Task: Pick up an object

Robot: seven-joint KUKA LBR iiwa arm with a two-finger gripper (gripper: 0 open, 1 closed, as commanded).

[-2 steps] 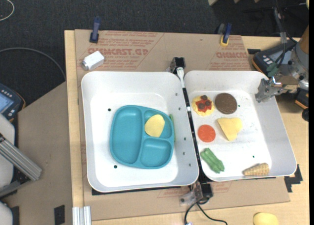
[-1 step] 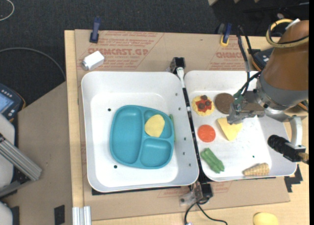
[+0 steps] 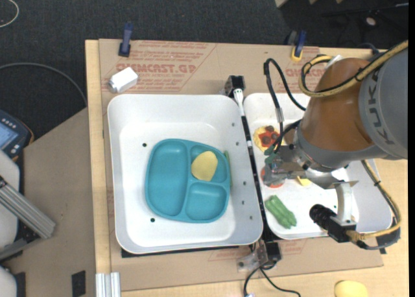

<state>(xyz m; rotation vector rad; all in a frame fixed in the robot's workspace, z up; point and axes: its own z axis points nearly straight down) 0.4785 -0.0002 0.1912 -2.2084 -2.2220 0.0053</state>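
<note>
Camera view, looking down at a slant on the counter point(image 3: 194, 62) of brown board. At far left, a small white block point(image 3: 123, 80) lies near the counter's back corner, beside a blue clamp point(image 3: 125, 40). The left bin point(image 3: 123, 133) holds a teal divided plate point(image 3: 170, 179) with three compartments; a pale yellow piece point(image 3: 205, 165) rests in the upper right compartment. A black bar point(image 3: 247, 140) marks the seam between the bins. In the right bin point(image 3: 259, 104), a red and yellow object point(image 3: 266, 137) lies toward the back, a green object point(image 3: 281, 212) lies near the front edge, and a small yellow piece point(image 3: 303, 182) sits between them. The arm point(image 3: 350, 114), orange-banded, reaches in from the right, its gripper point(image 3: 277, 171) low over a reddish item point(image 3: 266, 174) just left of it; whether the jaws are released or clenched cannot be told. A second blue clamp point(image 3: 298, 44) grips the back edge.
</note>
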